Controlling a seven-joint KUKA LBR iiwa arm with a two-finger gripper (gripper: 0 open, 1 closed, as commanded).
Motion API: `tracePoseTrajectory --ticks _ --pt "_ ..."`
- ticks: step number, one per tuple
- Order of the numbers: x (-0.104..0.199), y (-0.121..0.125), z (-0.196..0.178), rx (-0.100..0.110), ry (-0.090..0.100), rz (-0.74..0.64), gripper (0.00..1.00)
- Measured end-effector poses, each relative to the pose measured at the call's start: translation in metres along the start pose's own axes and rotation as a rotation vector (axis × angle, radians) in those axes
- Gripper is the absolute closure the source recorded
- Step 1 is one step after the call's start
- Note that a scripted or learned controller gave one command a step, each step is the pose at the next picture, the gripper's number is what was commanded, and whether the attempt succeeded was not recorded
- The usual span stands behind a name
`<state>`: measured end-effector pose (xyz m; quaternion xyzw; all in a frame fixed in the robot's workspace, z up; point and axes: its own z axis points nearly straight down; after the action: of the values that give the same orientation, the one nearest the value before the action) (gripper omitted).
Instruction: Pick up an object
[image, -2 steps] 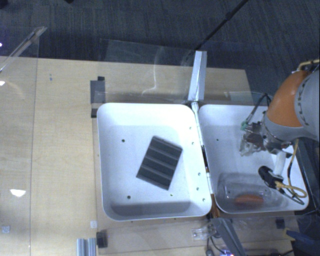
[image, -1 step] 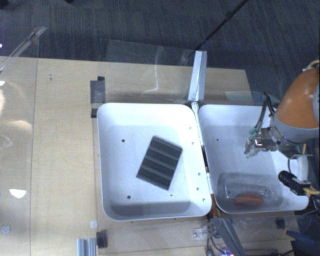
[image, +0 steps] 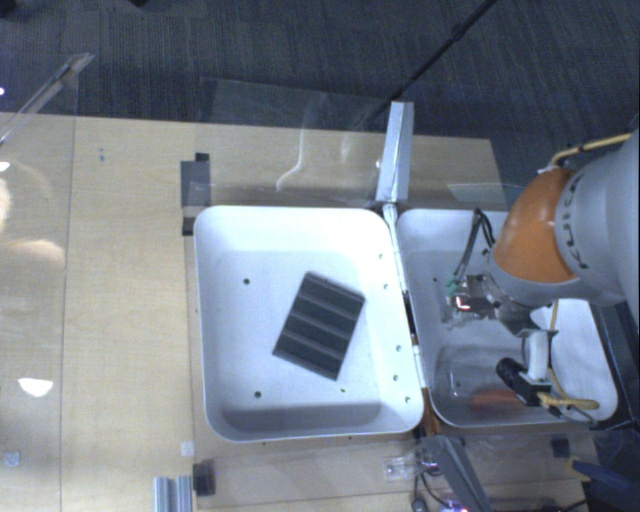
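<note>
A flat, dark, ribbed slab (image: 320, 326) is seen lying in the left bin (image: 225, 300), close to the middle of its floor and a little toward its right wall. It is turned askew, so that its long edges run from near left to far right, and it is touched by none of the bin's walls. The grey arm (image: 585, 235) is reached in from the right, and the gripper (image: 468, 297) is held over the right bin (image: 430, 240), near that bin's left wall. Whether the gripper is open or closed cannot be told, as it is partly hidden by the wrist, and nothing can be made out in its hold. The slab is thus placed to the left of the gripper, well apart from it, with the two bins' adjoining walls between them. A slim reddish-brown thing (image: 488, 399) is seen on the near floor of the right bin, nearer than the gripper. Both bins are borne by a pale wooden bench (image: 110, 300).
</note>
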<state>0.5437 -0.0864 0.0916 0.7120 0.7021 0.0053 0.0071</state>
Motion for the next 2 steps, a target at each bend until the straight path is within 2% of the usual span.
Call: tracePoseTrajectory --ticks 1,2 --pt "0.017 -0.034 -0.095 0.008 0.002 -0.062 0.00" --pt "-0.001 0.031 -0.071 0.011 0.002 -0.126 0.00"
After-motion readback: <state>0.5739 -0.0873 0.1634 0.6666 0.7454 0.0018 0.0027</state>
